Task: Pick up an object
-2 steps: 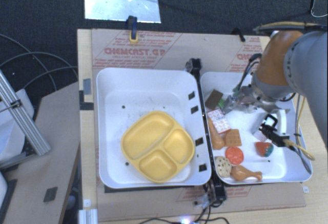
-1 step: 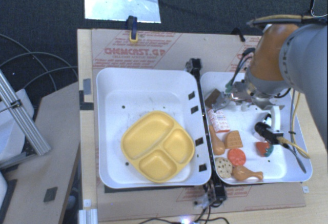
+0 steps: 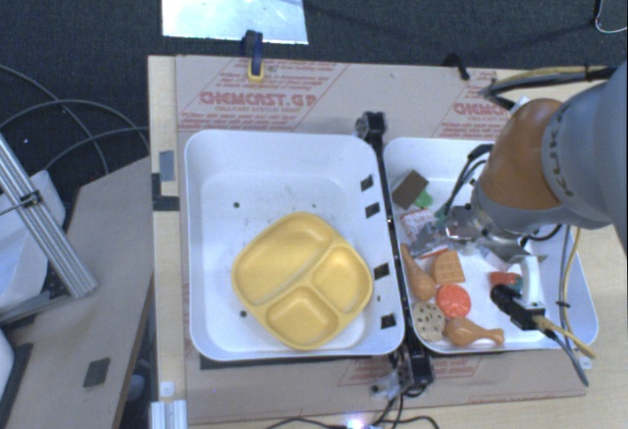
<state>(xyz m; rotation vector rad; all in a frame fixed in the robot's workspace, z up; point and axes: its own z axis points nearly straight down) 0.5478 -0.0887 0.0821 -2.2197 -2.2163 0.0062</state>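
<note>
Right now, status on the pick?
Gripper low in right bin, fingers unclear. Toy food heaped beside it: orange round piece, drumstick. Yellow tray in left bin.

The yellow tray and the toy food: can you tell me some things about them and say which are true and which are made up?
1. The yellow tray lies in the left bin. True.
2. The yellow tray has five sections. False: it has three.
3. The toy food sits in the right bin. True.
4. The orange tomato is inside the yellow tray. False: it lies in the right bin, near the chicken drumstick.
5. The arm reaches over the left bin. False: it is over the right bin.
</note>
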